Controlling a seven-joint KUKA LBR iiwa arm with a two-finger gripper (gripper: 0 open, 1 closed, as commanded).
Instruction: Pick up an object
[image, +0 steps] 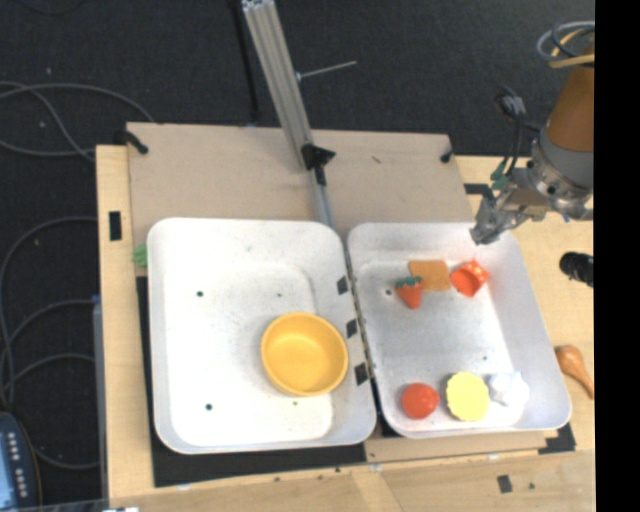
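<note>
Hovering: end effector (487, 232) at right white bin (535, 330) rim, 12 o'clock corner; opening cannot tell
target: small orange-red plastic toy (468, 279), just below, at 6 o'clock from it
handling: looks light, stiff, smooth, may slip; pinch across middle
neighbours: tan flat block (430, 273) beside at 9 o'clock; red ball (420, 400), yellow round piece (467, 396) well apart
surface: hard, shallow bin on desk (400, 165); wall close, little room

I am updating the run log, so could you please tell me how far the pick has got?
Nothing looks picked yet. The two-finger gripper sits over the right white bin's top edge, above the small red-orange piece. Grasping and lifting an object remain; the yellow bowl lies in the left bin.
</note>
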